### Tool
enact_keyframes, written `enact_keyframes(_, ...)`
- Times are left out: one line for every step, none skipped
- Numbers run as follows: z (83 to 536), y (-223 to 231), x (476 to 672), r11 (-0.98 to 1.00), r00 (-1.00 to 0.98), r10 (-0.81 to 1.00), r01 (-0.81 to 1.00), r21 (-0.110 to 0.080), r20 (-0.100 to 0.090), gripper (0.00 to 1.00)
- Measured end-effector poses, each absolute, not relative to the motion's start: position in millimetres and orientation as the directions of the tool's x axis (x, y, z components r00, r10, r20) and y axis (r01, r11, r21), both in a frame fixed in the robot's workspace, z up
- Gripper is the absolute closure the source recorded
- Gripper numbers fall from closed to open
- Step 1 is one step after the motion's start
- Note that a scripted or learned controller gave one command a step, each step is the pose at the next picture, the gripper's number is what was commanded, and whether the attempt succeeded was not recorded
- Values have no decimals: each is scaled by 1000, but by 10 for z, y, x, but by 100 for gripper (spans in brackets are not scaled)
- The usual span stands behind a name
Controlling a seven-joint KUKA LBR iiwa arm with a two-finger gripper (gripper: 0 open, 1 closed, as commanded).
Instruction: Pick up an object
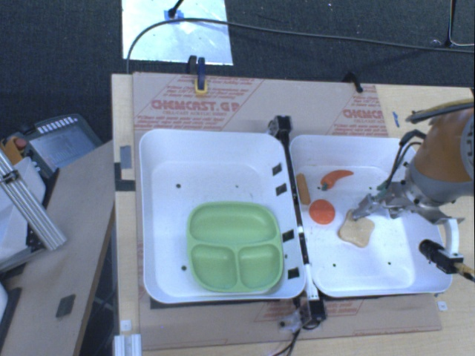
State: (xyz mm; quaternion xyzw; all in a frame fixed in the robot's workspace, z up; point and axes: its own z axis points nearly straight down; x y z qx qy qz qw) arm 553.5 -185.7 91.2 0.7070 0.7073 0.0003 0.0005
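Two shallow white bins sit side by side on the table (245, 99), which is covered by a sheet of printed cardboard. The left bin (159, 199) carries a green divided plate (234, 245) toward its 5 o'clock corner, three compartments showing, nothing visible in them.

The right bin (386, 269) holds four small things, all gathered in its upper left half. A thin tan stick (303, 188) lies close along the bin's 9 o'clock wall, running roughly from 12 to 6. At 3 o'clock of the stick and a little higher is an orange-red chili pepper (336, 178), curved, with its tip toward 8 o'clock. An orange round piece (322, 211), like a small tomato or ball, rests at 6 o'clock of the pepper. A pale bread slice (357, 232) lies just at 4 o'clock of the round piece, near but apart from it.

The arm comes in from 3 o'clock, its orange band above the bin's right wall. The end effector (364, 210) is down low inside the right bin, pointing toward 9 o'clock, its tip just above the bread's 12 o'clock edge and close to the round piece. Whether it is apart or together, I cannot tell at this size, and nothing can be seen gripped in it.
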Motion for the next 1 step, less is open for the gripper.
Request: enact_keyframes(1047, -1860, 5550, 1, -1, 1000, 1000, 5, -2, 100)
